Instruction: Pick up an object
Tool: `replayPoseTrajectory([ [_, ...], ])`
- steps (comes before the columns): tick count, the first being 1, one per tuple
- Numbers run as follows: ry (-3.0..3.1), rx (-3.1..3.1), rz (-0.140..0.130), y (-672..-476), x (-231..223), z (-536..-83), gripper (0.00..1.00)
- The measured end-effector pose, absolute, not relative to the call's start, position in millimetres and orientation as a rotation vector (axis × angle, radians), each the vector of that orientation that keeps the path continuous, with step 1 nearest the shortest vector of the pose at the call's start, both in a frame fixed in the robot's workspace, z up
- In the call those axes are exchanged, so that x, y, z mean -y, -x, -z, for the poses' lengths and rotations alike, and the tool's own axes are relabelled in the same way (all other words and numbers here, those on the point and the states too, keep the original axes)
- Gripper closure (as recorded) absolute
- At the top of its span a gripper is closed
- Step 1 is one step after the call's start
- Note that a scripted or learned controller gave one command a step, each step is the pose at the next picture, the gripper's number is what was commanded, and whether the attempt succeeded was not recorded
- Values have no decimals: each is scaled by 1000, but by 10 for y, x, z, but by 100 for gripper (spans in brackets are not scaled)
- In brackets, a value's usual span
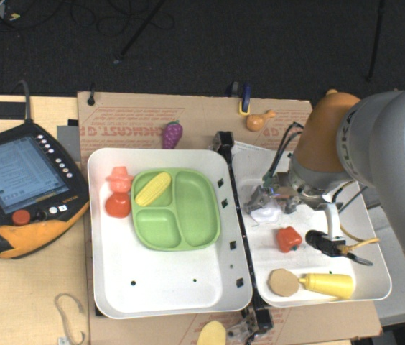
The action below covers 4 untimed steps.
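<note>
Gripper [267, 205] low in right bin [375, 282], finger state unreadable; yellow bottle [328, 284] lies flat, long axis left-right.

We saw the end effector [268, 201] low in the right bin [375, 279], beside a red block [287, 238] and yellow bottle [329, 284]. In the left bin [116, 286], corn [151, 188] lay on a green plate [195, 221].

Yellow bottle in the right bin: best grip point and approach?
Grip the yellow bottle across its wide body, coming straight down from above. It lies on its side along the right bin's front wall, narrow end touching the tan disc. Close the fingers front-to-back across the body, away from the disc.
</note>
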<state>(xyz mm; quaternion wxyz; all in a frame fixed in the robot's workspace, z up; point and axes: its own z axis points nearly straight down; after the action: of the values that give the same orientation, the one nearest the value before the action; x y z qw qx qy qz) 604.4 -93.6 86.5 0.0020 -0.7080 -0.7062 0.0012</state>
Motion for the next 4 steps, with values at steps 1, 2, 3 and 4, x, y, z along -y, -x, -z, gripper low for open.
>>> replayPoseTrajectory([
  [1,2228,2208,-3,-6043,958,-976,100],
  [2,2222,2221,1,-6103,952,-1414,100],
  [3,2222,2223,3,-6097,861,-1978,100],
  [4,2222,2221,2,-6100,873,-2292,100],
])
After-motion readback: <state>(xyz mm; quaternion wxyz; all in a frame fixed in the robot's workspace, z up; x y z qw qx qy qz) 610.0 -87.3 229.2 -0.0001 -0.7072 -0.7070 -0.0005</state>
